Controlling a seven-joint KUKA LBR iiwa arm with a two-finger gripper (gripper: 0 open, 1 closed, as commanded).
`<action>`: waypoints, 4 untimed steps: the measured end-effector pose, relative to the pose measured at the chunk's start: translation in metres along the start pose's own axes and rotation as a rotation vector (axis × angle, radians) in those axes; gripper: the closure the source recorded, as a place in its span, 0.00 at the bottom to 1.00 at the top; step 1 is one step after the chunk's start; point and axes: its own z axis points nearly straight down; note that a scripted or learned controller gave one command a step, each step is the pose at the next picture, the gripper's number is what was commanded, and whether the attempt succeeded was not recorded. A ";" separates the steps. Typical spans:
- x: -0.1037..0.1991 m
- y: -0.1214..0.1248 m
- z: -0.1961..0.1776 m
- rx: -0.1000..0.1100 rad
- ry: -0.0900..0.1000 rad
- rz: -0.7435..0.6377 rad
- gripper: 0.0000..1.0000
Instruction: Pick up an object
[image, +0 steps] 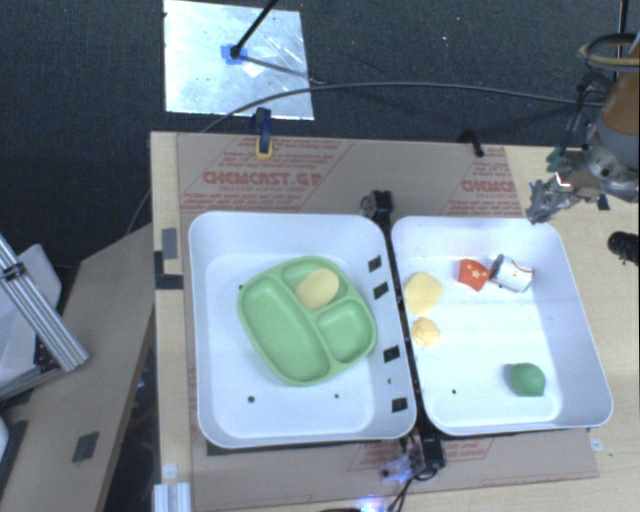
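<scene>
The right bin (560, 300) holds a yellow piece (423, 291), a smaller yellow piece (426, 331), a red piece (472, 273), a white and red cylinder (512, 274) and a green ball (527, 379). My gripper (543, 203) hangs above the bin's far right corner, apart from all of them, with nothing seen between its fingers. In the left bin (230, 400) a green divided plate (300, 325) carries a yellow object (319, 288) in its upper compartment.
Black clips (380, 265) line the seam between the two bins. Both bins rest on a cardboard sheet (300, 175). A blue clamp (262, 130) sits at the board's far edge, and a metal rail (35, 300) stands at the left.
</scene>
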 end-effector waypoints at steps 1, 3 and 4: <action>0.048 -0.004 0.004 0.003 0.002 -0.003 1.00; 0.157 -0.040 0.011 0.005 0.003 -0.003 1.00; 0.218 -0.055 0.009 0.005 0.002 -0.003 1.00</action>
